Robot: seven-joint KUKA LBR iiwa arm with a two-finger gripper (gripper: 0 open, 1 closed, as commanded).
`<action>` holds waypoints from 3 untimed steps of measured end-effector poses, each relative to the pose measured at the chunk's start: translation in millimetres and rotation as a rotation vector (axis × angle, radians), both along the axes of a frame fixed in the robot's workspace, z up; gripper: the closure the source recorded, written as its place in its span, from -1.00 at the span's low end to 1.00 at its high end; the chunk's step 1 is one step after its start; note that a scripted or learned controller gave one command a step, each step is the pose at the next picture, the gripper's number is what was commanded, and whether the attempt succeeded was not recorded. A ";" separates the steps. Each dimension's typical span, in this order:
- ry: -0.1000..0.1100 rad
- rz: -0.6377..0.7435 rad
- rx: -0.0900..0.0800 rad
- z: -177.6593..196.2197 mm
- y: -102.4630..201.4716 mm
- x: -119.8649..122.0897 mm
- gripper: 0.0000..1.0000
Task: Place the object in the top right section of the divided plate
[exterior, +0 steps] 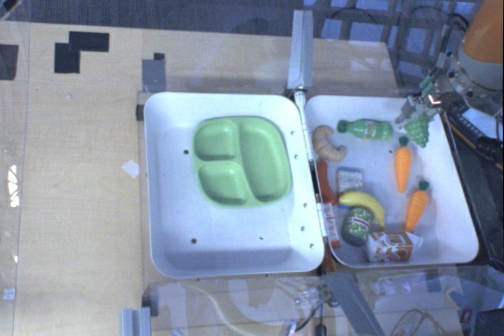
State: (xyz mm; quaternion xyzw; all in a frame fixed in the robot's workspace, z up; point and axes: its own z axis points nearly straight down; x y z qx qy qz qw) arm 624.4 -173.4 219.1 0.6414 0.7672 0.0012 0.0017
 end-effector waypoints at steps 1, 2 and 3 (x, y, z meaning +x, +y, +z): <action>0.000 0.000 0.000 0.0 0.0 0.0 -1.00; 0.002 0.066 0.000 -39.5 -13.5 -56.0 -1.00; 0.000 0.175 -0.002 7.4 -32.3 -42.9 -1.00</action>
